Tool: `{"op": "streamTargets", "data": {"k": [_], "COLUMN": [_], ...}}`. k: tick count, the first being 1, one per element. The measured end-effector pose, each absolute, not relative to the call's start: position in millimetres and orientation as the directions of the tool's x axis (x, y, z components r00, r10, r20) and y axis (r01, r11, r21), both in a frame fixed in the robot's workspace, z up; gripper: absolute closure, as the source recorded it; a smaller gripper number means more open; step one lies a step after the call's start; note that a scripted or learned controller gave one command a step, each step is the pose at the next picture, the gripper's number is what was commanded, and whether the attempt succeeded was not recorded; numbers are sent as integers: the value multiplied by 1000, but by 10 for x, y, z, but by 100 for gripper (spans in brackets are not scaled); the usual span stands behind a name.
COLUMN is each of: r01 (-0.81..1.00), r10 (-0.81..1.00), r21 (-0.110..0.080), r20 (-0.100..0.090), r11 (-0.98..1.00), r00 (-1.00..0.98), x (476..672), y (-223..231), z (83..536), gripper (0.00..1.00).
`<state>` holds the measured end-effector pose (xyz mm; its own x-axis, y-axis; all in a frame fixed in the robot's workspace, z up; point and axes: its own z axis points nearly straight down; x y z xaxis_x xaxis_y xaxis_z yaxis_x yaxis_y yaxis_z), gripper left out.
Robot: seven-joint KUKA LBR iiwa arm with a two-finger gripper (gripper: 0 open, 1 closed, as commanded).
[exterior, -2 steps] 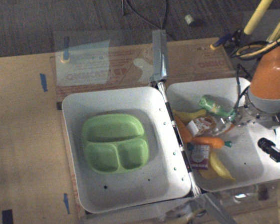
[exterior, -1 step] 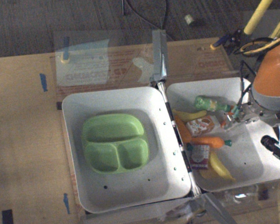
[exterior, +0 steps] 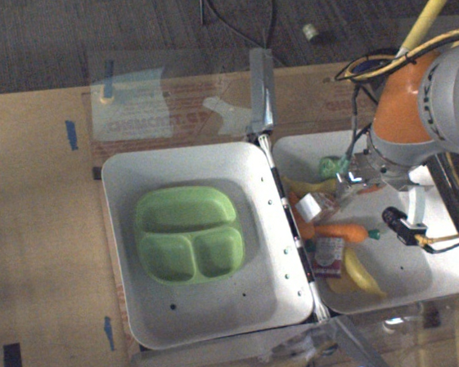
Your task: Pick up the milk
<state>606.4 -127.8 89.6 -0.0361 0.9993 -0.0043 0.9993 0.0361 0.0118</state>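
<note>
A small red-and-white milk carton (exterior: 328, 257) lies near the front left of the right bin (exterior: 445, 269), between a carrot (exterior: 342, 231) and a banana (exterior: 360, 272). My gripper (exterior: 350, 183) hangs low over the back left part of that bin, above and to the right of the carton and apart from it. It sits close to a yellow piece (exterior: 310, 185) and a green item (exterior: 331, 164). The grey wrist with its orange band (exterior: 403, 113) covers the back right of the bin.
A white-and-orange object (exterior: 307, 207) lies by the right bin's left wall. The left bin (exterior: 145, 311) holds a green divided plate (exterior: 189, 233). A black cable connector (exterior: 402, 225) dangles over the right bin, and a metal divider (exterior: 262, 101) runs between the bins.
</note>
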Motion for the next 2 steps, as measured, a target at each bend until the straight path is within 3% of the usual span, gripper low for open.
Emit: {"op": "streamTargets", "data": {"k": [1, 2], "r01": [999, 989], "r10": [999, 989], "r21": [4, 0], "r20": [-3, -1], "r11": [44, -145], "r00": [-44, 145], "x": [6590, 6505], "y": [-1606, -1480], "z": [1983, 2105], "gripper": [100, 100]}}
